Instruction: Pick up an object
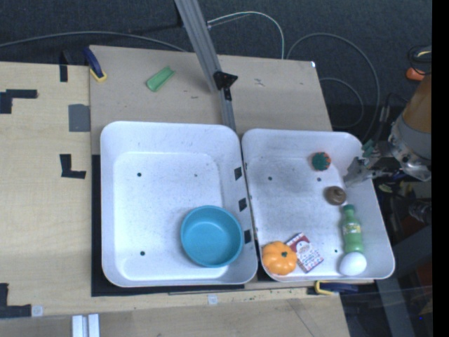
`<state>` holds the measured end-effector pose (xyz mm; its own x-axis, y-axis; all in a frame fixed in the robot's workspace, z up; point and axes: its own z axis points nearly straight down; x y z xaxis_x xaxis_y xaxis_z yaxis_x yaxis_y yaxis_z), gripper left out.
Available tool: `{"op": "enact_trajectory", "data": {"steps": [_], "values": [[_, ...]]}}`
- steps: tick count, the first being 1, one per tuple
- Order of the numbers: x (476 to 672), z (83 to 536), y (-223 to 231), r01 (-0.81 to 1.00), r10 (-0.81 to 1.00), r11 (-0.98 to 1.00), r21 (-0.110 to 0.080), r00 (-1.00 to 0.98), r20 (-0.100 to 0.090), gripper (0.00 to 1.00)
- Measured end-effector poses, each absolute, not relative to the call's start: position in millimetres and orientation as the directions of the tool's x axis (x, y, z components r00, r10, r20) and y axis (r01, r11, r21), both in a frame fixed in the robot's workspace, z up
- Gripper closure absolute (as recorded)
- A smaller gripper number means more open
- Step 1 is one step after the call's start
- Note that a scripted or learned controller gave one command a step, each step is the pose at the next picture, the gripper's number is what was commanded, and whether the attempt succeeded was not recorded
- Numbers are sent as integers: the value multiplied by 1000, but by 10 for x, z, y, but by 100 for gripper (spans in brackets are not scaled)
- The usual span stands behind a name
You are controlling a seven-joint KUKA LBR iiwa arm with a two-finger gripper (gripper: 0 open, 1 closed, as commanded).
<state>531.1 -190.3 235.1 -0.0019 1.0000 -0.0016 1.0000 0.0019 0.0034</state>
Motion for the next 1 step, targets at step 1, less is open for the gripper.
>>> {"op": "enact_trajectory", "data": {"steps": [1], "values": [[5464,2394,-1338,1000,1000,8,0,-8,2,100]]}}
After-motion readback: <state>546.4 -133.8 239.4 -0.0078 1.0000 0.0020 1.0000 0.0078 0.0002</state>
